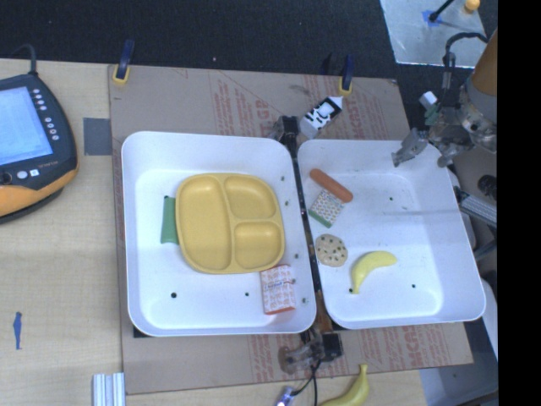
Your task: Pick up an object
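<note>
A grey-and-orange control pendant (30, 146) lies on the bench's (51, 294) left side. Blue clamps (124, 61) pin a cardboard sheet (237, 100) there. A second banana (353, 390) lies near a cable, possibly a connector (308, 353).

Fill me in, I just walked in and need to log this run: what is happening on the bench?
A robot arm reaches in from the right, its gripper open over the far right corner of the right bin, holding nothing. In that bin lie a hot dog, a small checkered packet, a cookie and a banana, all untouched. The left bin holds a yellow divided tray and a red and white packet.
</note>
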Controlling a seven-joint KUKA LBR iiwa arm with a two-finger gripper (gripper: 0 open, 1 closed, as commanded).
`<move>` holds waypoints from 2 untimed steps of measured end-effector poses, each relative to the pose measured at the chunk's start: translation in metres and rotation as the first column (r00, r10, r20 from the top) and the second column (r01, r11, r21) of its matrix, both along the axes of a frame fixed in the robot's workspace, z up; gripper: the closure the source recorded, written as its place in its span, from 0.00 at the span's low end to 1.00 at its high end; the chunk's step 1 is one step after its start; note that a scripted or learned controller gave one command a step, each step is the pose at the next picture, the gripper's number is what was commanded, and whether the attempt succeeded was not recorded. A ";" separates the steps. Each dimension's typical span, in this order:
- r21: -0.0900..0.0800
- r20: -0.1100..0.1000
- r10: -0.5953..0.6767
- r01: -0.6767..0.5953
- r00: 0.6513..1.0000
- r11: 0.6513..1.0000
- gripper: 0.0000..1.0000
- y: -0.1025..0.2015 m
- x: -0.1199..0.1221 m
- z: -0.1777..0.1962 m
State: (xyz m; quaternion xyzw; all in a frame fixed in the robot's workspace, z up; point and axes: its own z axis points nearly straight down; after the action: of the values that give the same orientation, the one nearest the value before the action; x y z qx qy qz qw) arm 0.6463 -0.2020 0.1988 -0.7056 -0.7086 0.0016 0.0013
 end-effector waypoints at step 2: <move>0.001 0.000 0.004 -0.004 1.000 1.000 0.00 0.064 -0.089 -0.047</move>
State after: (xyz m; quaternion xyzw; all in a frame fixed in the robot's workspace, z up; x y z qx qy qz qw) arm 0.5577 -0.1378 0.1517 -0.7042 -0.7100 0.0016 0.0017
